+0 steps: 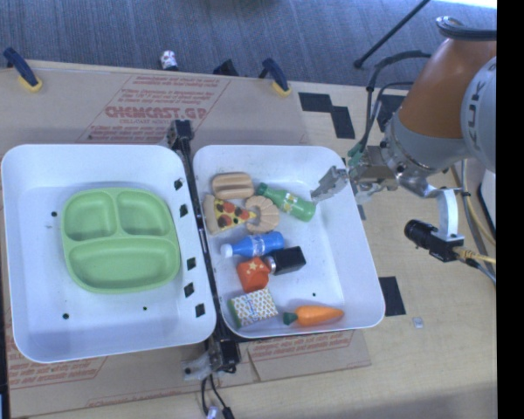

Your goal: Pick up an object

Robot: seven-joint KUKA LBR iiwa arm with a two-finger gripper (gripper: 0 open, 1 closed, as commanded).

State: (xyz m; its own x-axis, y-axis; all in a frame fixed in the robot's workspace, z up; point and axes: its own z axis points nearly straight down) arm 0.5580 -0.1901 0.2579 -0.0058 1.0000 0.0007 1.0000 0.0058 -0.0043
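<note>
The bench point(437, 339) carries two white bins: the left bin point(22, 260) holds a green divided plate point(120, 238), the right bin point(354, 251) a clutter of small toys. The arm point(445, 103) reaches in from the right, its end effector point(329, 182) above the right bin's far right corner, pinching nothing that I can see; its spread I cannot tell. The nearest pick looks like the green bottle point(286, 202), just left of the end effector, its long axis running left-far to right-near.
</note>
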